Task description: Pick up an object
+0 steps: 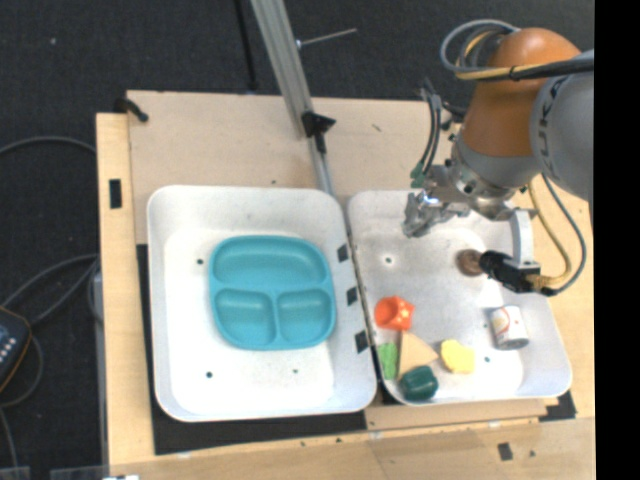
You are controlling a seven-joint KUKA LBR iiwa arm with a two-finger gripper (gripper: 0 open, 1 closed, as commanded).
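You see the tool (422, 211) hovering at the far left of the right bin (560, 373), its grip state impossible to tell, so the approach step remains: descend onto one object, likely the orange piece (394, 313) nearer you.

Robotics lab bench, seen from above.

A plywood bench (230, 138) on dark carpet carries two white bins (175, 218), one beneath the gripper (425, 213) and one well to its left; an aluminium rail (285, 58) rises behind it, and loose cables (40, 278) trail far left.
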